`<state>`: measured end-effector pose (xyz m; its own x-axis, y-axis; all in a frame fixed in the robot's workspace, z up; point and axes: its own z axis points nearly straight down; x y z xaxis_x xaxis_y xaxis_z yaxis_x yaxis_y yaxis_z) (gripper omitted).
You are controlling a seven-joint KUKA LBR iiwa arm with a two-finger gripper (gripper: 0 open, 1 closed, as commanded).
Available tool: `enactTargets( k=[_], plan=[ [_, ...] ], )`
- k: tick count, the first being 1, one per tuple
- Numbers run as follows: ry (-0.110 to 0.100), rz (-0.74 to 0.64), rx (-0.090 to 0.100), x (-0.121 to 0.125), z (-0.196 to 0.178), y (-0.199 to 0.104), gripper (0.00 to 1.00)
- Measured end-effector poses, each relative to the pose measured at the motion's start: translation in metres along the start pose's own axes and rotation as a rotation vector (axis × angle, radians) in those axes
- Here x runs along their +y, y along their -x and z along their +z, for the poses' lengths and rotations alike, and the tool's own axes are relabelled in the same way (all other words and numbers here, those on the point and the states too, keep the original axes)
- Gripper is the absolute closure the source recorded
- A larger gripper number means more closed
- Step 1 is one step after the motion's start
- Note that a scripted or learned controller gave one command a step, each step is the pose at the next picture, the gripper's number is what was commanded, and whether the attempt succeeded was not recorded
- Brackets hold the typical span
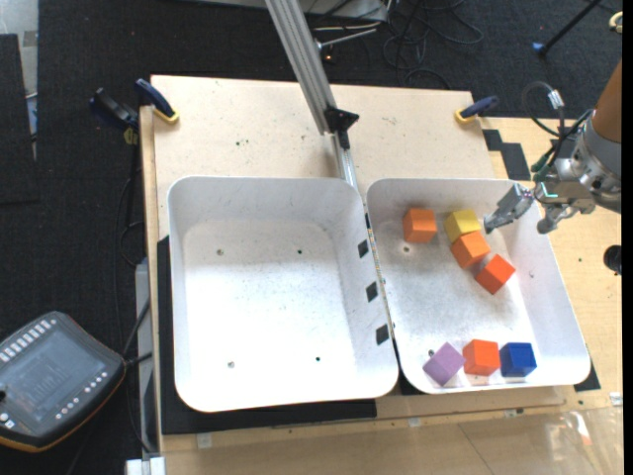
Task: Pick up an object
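Observation:
The right bin [554, 295] holds several small blocks. An orange block [419, 225] lies near its back left. A yellow block [461, 225] touches an orange one [470, 249], and another orange block [494, 273] lies just in front of those. Along the front wall sit a purple block [444, 363], an orange block [481, 356] and a blue block [517, 359]. My gripper [528, 212] hovers over the bin's back right, just right of the yellow block. Its two fingers stand apart, open, with nothing between them.
The left bin [188, 265] lies beside the right one. A slanted metal rail [302, 47] crosses the bench's back and ends near the bins' shared wall. Clamps sit at the bench's back corners [156, 102] [477, 108]. A teach pendant [49, 379] lies at the lower left.

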<state>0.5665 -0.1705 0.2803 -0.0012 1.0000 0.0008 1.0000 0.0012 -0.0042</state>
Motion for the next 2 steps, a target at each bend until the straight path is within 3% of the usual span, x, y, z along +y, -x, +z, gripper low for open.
enactTargets(
  k=[1, 2],
  plan=[
    [0.004, 0.000, -0.001, 0.001, -0.002, 0.000, 0.00],
    [0.000, 0.001, 0.000, -0.004, 0.044, -0.006, 0.00]
  ],
)
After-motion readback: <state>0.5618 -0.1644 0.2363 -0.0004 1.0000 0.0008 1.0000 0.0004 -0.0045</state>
